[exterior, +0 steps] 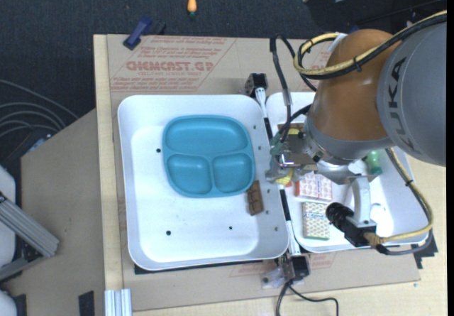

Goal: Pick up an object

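Fingers (pixel 283 161) low over the divide between the two bins, tucked under the grey and orange wrist (pixel 352 94); open or closed, cannot tell, and nothing seen gripped. Just beneath them, a small yellow scrap (pixel 284 180) at the left edge of the right bin (pixel 397 226). Close by on the right, in that same bin, a red-and-white packet (pixel 315 186), and nearer than it a patterned packet (pixel 316 221), both lying flat. Further right, a white bottle (pixel 361 199) and a green piece (pixel 374 161) peeping out below the arm. Across the divide, in the left bin (pixel 206 236), a small brown block (pixel 255 200) lying just beside the near right corner of a blue compartment tray (pixel 209 155), close to the right wall. Under both bins, brown board (pixel 177 62) with red print on the bench. Beyond the far edge, on the dark floor, a blue object (pixel 137 33) and a small orange one (pixel 191 2), well apart from the bins.
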`<action>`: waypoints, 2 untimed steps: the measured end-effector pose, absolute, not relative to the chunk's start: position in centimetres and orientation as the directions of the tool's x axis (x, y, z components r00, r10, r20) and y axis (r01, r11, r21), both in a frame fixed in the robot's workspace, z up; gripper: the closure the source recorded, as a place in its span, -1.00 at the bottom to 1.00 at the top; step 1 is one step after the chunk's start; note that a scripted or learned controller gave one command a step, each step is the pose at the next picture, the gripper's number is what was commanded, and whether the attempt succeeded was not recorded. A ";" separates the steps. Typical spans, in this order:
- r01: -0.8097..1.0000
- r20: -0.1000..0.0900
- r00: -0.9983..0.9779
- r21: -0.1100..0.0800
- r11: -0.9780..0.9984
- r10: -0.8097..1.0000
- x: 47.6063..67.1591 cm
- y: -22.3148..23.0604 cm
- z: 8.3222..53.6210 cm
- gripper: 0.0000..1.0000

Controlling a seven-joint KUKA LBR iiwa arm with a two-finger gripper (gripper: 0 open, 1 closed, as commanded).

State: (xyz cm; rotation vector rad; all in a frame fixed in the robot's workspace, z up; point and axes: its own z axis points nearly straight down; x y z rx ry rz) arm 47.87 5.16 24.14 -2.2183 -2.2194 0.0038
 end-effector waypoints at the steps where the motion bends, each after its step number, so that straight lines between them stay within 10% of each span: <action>1: 1.000 0.000 -0.001 -0.002 0.001 1.000 47.9 8.2 24.0 1.00; 2: 1.000 0.000 0.000 0.000 0.000 1.000 53.2 6.4 24.0 1.00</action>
